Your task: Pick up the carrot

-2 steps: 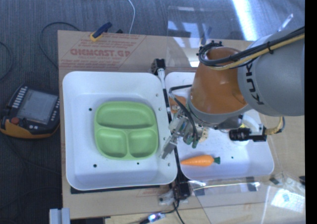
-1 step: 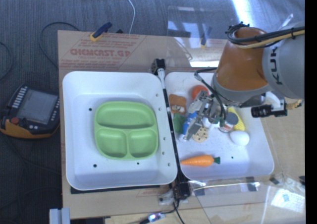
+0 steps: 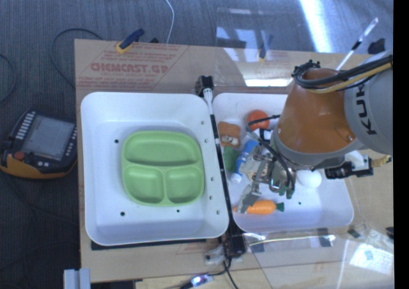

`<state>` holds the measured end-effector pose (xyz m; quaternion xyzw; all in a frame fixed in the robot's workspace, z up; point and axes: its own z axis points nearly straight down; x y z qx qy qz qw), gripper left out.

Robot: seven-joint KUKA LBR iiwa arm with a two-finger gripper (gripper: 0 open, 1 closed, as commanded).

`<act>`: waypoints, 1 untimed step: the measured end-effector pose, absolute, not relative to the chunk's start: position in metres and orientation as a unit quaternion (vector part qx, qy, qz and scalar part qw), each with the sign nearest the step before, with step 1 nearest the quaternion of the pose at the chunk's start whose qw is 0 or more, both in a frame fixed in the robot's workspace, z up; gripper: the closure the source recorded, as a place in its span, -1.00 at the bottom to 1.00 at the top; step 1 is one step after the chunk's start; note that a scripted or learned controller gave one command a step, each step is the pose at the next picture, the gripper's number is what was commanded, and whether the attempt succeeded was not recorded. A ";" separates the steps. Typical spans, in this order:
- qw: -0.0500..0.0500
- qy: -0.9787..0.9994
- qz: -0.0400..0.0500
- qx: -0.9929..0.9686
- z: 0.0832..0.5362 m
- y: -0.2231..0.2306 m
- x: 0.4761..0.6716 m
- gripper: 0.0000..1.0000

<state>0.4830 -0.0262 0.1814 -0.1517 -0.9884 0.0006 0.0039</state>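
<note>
The carrot (image 3: 262, 207), orange with a green tip at its right end, lies near the front wall of the right bin (image 3: 332, 214). My gripper (image 3: 267, 182) hangs just above and slightly behind it, under the orange band of the arm (image 3: 316, 118). Its metal fingers reach down toward the carrot, and nothing is visibly held between them.
In the right bin, behind the gripper, lie a blue-and-white bottle (image 3: 245, 155), a brown block (image 3: 228, 133), an orange-red ball (image 3: 257, 119) and a white egg-like object (image 3: 310, 179). The left bin (image 3: 102, 115) holds a green divided plate (image 3: 163, 167). A teach pendant (image 3: 38, 144) sits far left.
</note>
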 end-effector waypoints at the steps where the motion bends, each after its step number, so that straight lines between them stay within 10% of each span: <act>1: 0.003 -0.961 0.001 -0.278 0.180 0.010 0.484 -1.00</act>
